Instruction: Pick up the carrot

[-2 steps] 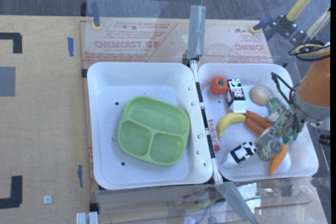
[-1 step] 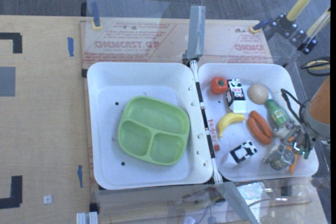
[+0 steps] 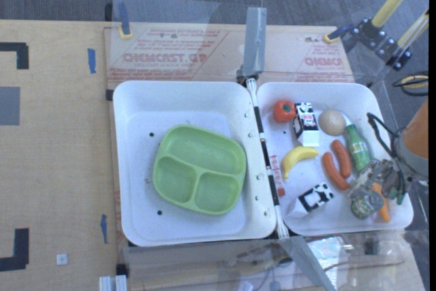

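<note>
From the camera view, two white bins are seen side by side on the bench. The left bin is occupied by a green divided plate lying near its centre. In the right bin a red tomato is found toward eleven o'clock, with a small black and white carton just beside it at its three o'clock and a pale round onion beyond that. A banana lies near the bin's centre, and a second black and white carton rests at about six o'clock. Two orange sausages lie side by side at three o'clock from the banana, and a green bottle is set just to their right. The gripper is lowered into the bin's four o'clock corner, above a cluster of items that includes a dark green lumpy object. The carrot is seen as a thin orange piece at that same corner, partly hidden under the gripper's metalwork and close to the bin's rim. How wide the gripper stands, and whether anything is held in it, cannot be told.
</note>
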Controlling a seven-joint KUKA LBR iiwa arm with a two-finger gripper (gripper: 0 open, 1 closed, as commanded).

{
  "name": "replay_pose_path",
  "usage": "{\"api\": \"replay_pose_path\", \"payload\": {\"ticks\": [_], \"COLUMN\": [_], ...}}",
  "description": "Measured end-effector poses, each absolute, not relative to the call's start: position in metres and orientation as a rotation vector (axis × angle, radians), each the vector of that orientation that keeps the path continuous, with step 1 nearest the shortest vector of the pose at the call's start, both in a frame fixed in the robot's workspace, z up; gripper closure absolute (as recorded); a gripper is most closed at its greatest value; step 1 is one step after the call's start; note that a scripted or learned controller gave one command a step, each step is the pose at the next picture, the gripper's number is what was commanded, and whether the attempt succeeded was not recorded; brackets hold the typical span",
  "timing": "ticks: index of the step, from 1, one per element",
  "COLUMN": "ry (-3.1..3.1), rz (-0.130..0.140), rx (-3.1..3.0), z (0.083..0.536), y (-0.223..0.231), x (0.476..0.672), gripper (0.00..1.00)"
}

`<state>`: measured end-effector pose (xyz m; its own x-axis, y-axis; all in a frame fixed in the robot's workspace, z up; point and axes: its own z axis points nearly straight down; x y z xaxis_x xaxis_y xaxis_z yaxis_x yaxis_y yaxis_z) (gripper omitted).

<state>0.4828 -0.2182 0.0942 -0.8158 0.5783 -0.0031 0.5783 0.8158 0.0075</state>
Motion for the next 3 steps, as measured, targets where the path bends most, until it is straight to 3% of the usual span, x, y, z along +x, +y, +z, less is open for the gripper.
{"api": "replay_pose_path", "payload": {"ticks": [1,2,3], "ry": [2.989,2.986,2.938], "rz": [0.01,0.013,0.001], "rx": [0.952,0.963,1.117], "z": [0.094,0.101,0.173], "y": [-0.218,-0.219,-0.223], "x": [0.483,0.483,0.532], "gripper": [0.0,1.0,1.0]}}
